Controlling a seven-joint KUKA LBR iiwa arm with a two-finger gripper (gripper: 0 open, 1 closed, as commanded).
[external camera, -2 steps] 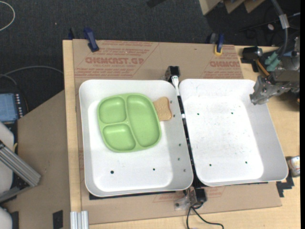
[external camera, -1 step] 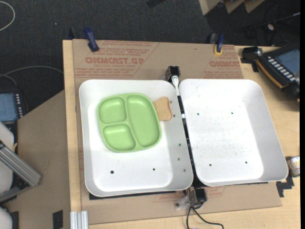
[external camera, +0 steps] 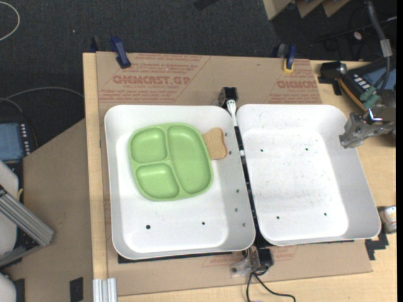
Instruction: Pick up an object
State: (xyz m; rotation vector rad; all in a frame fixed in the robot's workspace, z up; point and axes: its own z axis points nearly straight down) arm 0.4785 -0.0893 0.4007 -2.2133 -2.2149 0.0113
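A green plate point(external camera: 170, 161) with three compartments lies in the upper left part of the left bin point(external camera: 176, 231). A small tan piece like a slice of toast point(external camera: 215, 143) rests against the plate's right rim. My gripper point(external camera: 356, 133) hangs at the far right, over the right rim of the right bin point(external camera: 302, 187), well away from both objects. Nothing shows between its fingers.
The two white bins sit side by side on a brown board point(external camera: 164, 74), with a black clip point(external camera: 228, 95) at the top of their seam. Blue and yellow clamps point(external camera: 119, 50) hold the board's far edge. Cables and gear crowd the upper right corner.
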